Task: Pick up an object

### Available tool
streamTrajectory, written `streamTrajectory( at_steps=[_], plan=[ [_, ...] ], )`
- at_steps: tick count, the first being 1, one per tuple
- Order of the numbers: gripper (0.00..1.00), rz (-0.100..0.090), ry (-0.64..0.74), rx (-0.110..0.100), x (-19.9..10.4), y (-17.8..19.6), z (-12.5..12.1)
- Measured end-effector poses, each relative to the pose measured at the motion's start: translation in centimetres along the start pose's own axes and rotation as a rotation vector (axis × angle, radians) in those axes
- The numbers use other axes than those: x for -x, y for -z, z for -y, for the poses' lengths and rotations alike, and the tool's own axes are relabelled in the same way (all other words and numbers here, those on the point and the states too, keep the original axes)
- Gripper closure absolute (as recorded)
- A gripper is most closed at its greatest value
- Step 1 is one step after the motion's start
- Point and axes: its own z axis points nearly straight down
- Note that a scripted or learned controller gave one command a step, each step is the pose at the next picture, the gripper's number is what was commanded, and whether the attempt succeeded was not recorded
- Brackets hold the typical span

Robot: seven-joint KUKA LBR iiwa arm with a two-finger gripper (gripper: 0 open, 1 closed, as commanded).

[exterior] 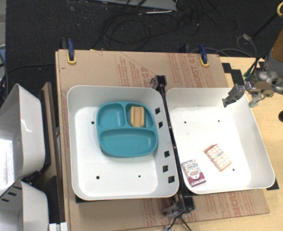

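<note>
Arm [280,47] reaching from right, gripper [241,96] above right bin's [256,138] far corner

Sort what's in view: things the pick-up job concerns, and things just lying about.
Job:
gripper, open, at the right bin's far edge
two small packets in that bin
wooden block on teal tray, left bin

Lying about:
cables
clamps

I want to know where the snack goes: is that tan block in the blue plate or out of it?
In. The tan block lies inside the blue plate's small upper right compartment.
</note>
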Motion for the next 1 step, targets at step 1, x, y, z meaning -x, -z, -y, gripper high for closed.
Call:
streamTrajectory(
  at_steps=[1],
  plan=[
    [0.0, 0.002, 0.002, 0.01, -0.02, 0.55, -0.2]
  ],
)
